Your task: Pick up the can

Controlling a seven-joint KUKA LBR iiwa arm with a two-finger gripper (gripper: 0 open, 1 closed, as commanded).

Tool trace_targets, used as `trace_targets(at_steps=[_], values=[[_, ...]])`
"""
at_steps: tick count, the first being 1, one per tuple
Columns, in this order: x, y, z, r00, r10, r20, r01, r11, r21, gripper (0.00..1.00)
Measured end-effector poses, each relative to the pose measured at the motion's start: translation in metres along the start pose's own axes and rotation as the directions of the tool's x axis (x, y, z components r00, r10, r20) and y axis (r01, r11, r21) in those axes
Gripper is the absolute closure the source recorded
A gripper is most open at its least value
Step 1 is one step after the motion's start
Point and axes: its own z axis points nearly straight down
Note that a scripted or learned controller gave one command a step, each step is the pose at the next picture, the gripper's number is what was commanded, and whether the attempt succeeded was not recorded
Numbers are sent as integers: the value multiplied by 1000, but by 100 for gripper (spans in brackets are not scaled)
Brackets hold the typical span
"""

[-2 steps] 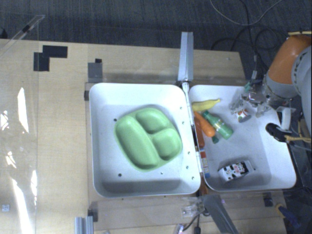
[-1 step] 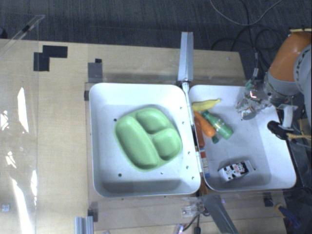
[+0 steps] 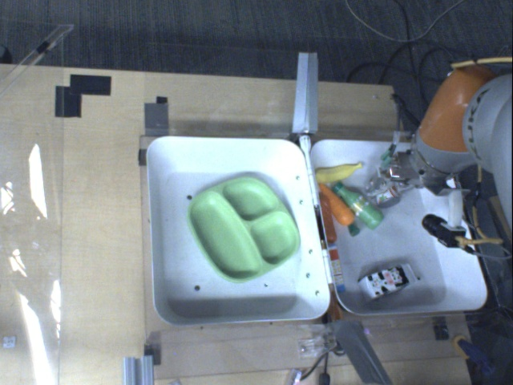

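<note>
Standing at the near edge of the bench (image 3: 80,239), I see pale wood with a sheet of clear plastic glaring over its left side, and some metal bracket bits (image 3: 337,347) poking out between the bins at the front.

The left bin (image 3: 168,295) has a green divided plate (image 3: 244,228) sitting in the middle, three compartments, nothing else on it that I can make out.

The right bin (image 3: 465,291) is the busy one. Closest to me is the can (image 3: 387,279), lying on its side near the front wall, dark ends with a white label. It's well apart from everything else in there.

Further back there's a carrot (image 3: 337,207) along the divider, a green bottle (image 3: 358,207) tilted just beside it, and a banana (image 3: 338,171) near the back wall.

The gripper (image 3: 386,181) hangs over that back cluster, just beside the bottle's top end. Can't tell if it's spread or pinched, too much shiny clutter. The arm (image 3: 473,127) comes in from the right, orange band and all.

Past the bench, a metal post (image 3: 305,95) stands at the back, black tape marks (image 3: 80,91) on the wood, then dark carpet (image 3: 200,14) with a loose cable (image 3: 401,18).
</note>
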Motion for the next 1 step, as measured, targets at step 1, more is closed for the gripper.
trace_targets(at_steps=[1], values=[[74, 27, -94, 966, 260, 0, -260, 966, 11, 100]])
